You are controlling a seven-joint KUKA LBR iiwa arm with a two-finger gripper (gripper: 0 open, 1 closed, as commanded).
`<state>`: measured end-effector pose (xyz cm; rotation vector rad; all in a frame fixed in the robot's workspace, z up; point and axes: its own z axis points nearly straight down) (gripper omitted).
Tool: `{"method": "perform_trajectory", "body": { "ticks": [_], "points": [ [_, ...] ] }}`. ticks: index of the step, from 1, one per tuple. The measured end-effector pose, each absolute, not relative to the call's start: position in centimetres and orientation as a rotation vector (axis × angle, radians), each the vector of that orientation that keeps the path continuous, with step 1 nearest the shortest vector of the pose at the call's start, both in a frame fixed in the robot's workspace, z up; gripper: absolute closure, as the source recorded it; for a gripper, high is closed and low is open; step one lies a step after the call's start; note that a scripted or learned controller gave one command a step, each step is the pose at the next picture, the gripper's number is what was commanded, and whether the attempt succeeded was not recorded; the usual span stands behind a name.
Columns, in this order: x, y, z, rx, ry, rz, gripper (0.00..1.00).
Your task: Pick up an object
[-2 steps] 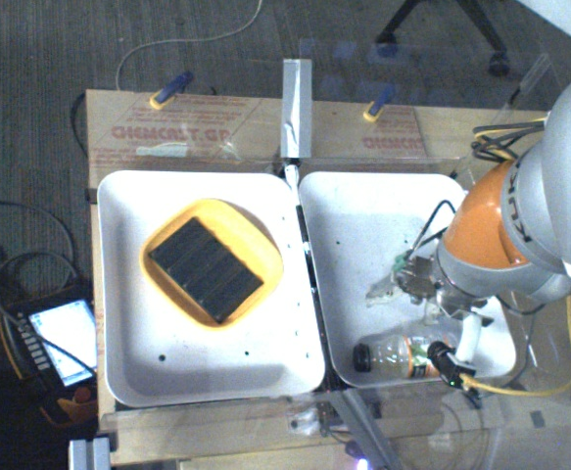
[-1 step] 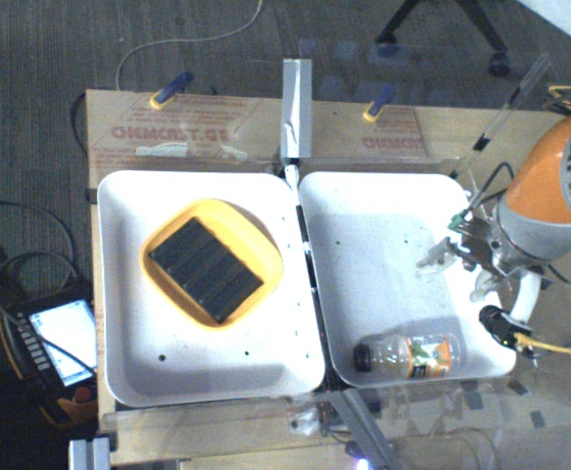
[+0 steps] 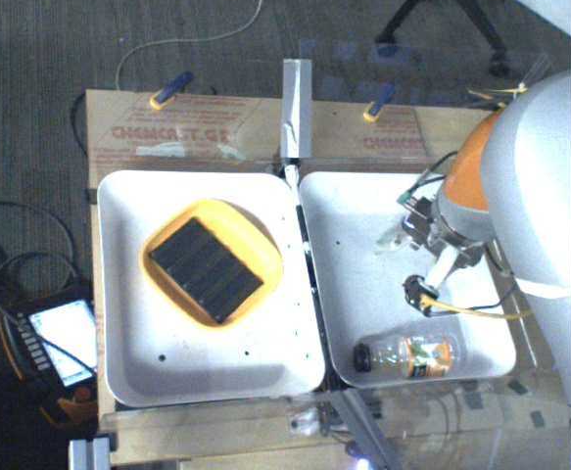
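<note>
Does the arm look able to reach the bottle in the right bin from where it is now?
Probably yes. The bottle lies on its side at the near edge of the right bin, with nothing on top of it, and the gripper hangs just above that bin.

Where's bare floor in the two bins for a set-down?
Right bin: bare left half, between the centre divider and the gripper, above the bottle. Left bin: a bare strip below the yellow dish. Crowded: right bin's right side.

The bench [image 3: 256,135], topped with brown printed cardboard, is being occupied by two shallow white bins set side by side: the left bin [image 3: 128,360] and the right bin [image 3: 354,213]. Two blue-and-yellow clamps [image 3: 170,90] [image 3: 380,102] are being kept at its far edge.
</note>
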<state>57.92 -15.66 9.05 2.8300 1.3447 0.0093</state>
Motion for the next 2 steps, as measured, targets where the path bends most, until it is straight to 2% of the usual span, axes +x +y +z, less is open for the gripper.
{"method": "perform_trajectory", "body": {
  "ticks": [1,2],
  "points": [
    [59.7,-14.5,14.4,2.908,1.190,-0.014,0.00],
    [57.3,-21.3,17.0,3.039,0.800,-0.016,0.00]
  ]
}}
